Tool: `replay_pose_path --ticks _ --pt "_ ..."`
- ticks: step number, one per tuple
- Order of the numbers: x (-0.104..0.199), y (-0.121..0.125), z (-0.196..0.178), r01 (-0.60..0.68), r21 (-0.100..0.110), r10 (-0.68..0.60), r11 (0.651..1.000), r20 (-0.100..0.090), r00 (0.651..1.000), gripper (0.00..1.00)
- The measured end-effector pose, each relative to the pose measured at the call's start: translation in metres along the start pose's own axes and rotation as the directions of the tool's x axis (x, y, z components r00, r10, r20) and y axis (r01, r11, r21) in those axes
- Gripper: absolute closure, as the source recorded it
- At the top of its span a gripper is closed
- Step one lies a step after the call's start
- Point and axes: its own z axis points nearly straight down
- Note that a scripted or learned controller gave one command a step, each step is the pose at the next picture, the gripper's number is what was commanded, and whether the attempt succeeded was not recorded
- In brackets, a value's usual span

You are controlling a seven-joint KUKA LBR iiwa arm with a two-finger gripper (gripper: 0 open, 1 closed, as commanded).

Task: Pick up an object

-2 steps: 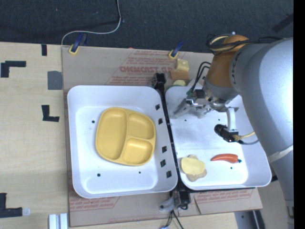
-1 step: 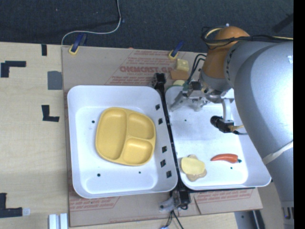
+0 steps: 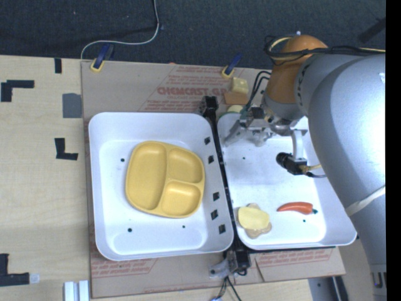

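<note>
While the grey arm with its orange band (image 3: 294, 74) reaches over the far end of the right shallow white bin (image 3: 326, 234), its gripper (image 3: 254, 130) hangs there, and whether it is open or closed cannot be told. A red chilli-shaped toy (image 3: 294, 207) and a pale yellow rounded piece (image 3: 253, 219) lie near that bin's near edge, well apart from the gripper. The left white bin (image 3: 106, 231) holds a yellow three-compartment plastic plate (image 3: 164, 179).

Dark carpet (image 3: 207, 17) beyond pale wooden bench (image 3: 37, 193)

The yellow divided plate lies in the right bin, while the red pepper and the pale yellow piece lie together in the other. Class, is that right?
Not quite. The camera view shows the yellow divided plate in the left bin; the red pepper and pale yellow piece lie in the right bin.
</note>
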Motion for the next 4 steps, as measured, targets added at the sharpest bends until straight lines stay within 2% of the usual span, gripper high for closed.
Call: replay_pose_path --ticks 1,2,3,4 --pt "0.001 -0.027 0.0 0.001 0.0 -0.001 1.0 -0.003 1.0 0.0" --pt "0.0 0.0 0.0 0.005 0.004 -0.005 1.0 -0.002 1.0 0.0" --pt "0.0 -0.028 0.0 0.001 0.0 -0.001 1.0 -0.003 1.0 0.0" --pt "0.0 0.0 0.0 0.005 0.004 -0.005 1.0 -0.002 1.0 0.0"
